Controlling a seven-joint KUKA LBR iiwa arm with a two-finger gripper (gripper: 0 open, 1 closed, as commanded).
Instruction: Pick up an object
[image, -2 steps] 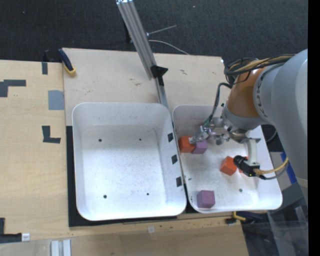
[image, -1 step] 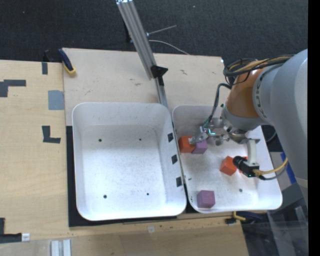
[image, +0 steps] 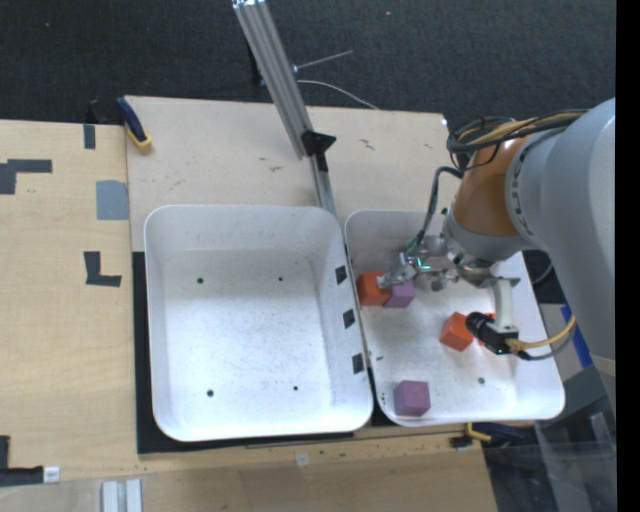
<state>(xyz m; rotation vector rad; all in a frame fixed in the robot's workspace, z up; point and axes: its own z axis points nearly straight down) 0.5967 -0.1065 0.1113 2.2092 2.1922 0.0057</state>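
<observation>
My gripper (image: 418, 268) hangs low over the back of the right bin (image: 520, 400), under the grey arm with its orange band. A small purple block (image: 400, 294) lies right at the gripper's lower left, touching an orange block (image: 371, 289) by the bin's left wall. The gripper's body partly covers the purple block's far side. Whether the gripper touches the block is not clear. A second orange block (image: 456, 332) sits mid-bin to the right, and a second purple block (image: 411, 397) rests near the front wall.
The left bin (image: 160, 300) stands beside the right one, sharing a middle rim. A slanted metal rail (image: 285, 90) rises behind the bins. Cables (image: 520, 345) hang off the wrist near the right orange block.
</observation>
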